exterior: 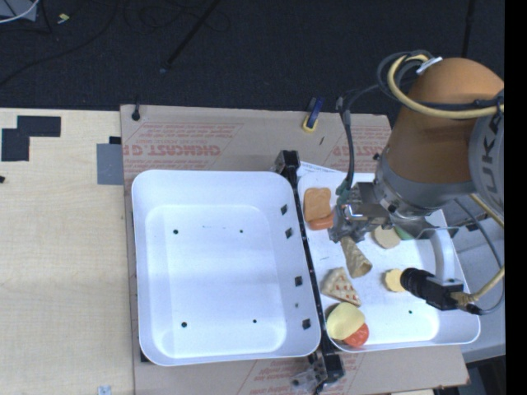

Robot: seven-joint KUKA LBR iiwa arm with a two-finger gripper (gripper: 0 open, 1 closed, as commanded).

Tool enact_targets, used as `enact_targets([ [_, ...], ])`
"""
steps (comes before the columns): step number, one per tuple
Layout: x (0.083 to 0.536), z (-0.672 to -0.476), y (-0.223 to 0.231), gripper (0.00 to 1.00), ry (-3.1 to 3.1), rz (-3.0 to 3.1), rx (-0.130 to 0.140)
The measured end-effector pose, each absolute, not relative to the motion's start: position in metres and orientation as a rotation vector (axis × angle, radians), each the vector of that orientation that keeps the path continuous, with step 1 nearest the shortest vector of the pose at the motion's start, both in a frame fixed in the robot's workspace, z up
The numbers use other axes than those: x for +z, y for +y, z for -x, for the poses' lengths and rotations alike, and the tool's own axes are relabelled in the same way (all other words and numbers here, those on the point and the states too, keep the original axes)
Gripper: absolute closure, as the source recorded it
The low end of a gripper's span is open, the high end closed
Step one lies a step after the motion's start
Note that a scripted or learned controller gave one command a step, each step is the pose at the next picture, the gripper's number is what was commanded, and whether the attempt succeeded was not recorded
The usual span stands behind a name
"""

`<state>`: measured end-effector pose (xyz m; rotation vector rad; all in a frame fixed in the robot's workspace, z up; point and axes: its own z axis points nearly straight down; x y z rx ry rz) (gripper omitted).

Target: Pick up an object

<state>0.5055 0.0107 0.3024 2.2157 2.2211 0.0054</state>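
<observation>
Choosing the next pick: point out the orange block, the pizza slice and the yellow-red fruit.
orange block (318,206), camera view, middle of its top face
pizza slice (338,286), camera view, centre of the wedge
yellow-red fruit (347,324), camera view, its yellow top

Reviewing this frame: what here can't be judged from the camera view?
- Claw: the arm's wrist covers it from above, so open or shut is unclear, as is any contact with the cone-shaped item.
- Right bin: the arm hides its far part.
- Round pale item: partly under the arm, too small to identify.
</observation>
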Motion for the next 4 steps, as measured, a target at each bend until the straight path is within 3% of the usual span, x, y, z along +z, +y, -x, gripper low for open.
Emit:
enact_targets([
  [1, 0.236, -0.49, 0.01, 1.0, 2.228, -2.229, -0.018],
  [2, 0.207, -0.52, 0.081, 1.0, 2.233, -2.219, -0.01],
  [3, 0.28, -0.517, 0.113, 1.0, 2.227, -2.218, -0.002],
  [4, 0.303, -0.518, 0.049, 1.0, 2.217, -2.228, -0.009],
])
